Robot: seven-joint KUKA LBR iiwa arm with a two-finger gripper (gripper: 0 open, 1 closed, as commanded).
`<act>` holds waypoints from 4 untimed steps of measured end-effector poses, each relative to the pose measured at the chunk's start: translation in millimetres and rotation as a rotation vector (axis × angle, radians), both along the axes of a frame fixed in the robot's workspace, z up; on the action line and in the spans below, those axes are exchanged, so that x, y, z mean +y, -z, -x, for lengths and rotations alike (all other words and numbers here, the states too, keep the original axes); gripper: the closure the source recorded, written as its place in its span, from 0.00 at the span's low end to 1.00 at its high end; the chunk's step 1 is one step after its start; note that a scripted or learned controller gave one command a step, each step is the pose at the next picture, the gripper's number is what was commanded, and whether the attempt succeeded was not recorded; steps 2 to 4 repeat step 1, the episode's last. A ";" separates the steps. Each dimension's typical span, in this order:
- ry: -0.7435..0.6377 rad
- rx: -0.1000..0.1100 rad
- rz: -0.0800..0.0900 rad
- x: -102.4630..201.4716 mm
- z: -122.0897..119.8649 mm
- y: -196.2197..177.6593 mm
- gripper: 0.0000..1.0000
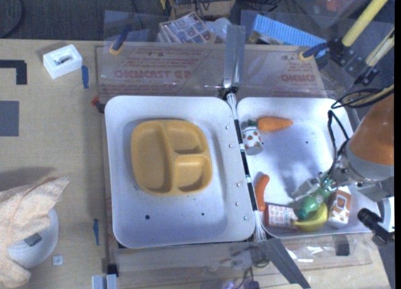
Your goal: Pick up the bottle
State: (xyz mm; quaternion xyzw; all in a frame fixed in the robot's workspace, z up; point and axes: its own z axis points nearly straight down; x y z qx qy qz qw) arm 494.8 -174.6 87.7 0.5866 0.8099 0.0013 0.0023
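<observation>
A small green bottle (308, 205) lies in the front part of the right bin (294, 150), resting against a yellow banana (313, 220). My gripper (318, 186) hangs directly over the bottle's upper end, at or just above it, and partly hides it. The arm's orange band (376, 137) and grey wrist come in from the right edge above the bin.
Around the bottle lie a red packet (280, 214), a white and orange carton (340, 208) and an orange pepper (261, 191). A carrot (274, 123) and a spotted can (252, 138) sit at the back. The left bin (119, 175) holds a yellow divided plate (170, 156).
</observation>
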 end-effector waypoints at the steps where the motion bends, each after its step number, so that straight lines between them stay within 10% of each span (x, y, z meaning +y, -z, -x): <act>1: 0.004 -0.007 0.001 -1.8 -1.7 -11.4 1.00; 4: 0.004 -0.007 0.001 -1.8 -1.7 -11.4 1.00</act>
